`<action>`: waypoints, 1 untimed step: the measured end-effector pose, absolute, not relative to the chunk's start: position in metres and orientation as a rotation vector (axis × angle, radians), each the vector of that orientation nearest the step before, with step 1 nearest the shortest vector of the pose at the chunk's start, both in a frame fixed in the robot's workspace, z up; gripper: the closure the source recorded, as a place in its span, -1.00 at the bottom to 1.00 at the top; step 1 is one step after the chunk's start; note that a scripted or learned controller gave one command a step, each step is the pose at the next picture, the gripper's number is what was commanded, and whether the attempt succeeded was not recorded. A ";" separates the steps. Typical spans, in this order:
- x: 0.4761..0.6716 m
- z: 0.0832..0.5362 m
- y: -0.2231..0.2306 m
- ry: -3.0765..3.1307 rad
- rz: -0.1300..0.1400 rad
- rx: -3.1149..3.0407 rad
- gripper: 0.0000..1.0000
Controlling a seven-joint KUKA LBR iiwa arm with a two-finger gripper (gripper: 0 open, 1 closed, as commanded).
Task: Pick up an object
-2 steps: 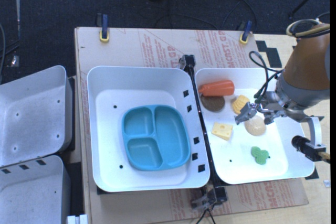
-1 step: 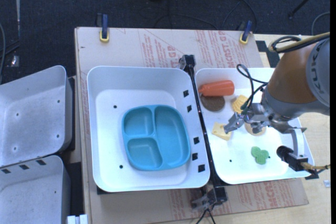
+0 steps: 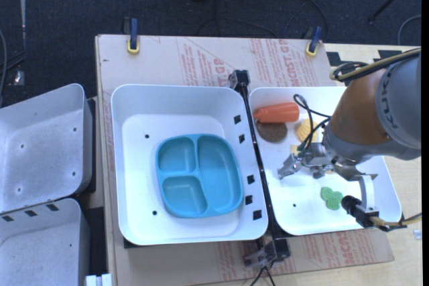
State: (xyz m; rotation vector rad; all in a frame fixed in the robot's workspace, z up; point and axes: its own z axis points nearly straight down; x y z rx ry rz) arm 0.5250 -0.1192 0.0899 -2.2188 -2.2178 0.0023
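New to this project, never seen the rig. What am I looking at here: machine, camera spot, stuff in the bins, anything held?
One camera looks down at a slant on a bench with two shallow white bins. The grey robot arm with an orange band reaches in from the right; its gripper hangs over the right bin. Nothing visible sits between its fingers. The left bin holds a blue divided plate. The right bin holds an orange carrot-like piece, a brown round piece, a yellow piece partly behind the arm, and a small green piece.
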 end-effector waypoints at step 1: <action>0.526 0.102 -0.120 -2.217 0.000 -2.224 1.00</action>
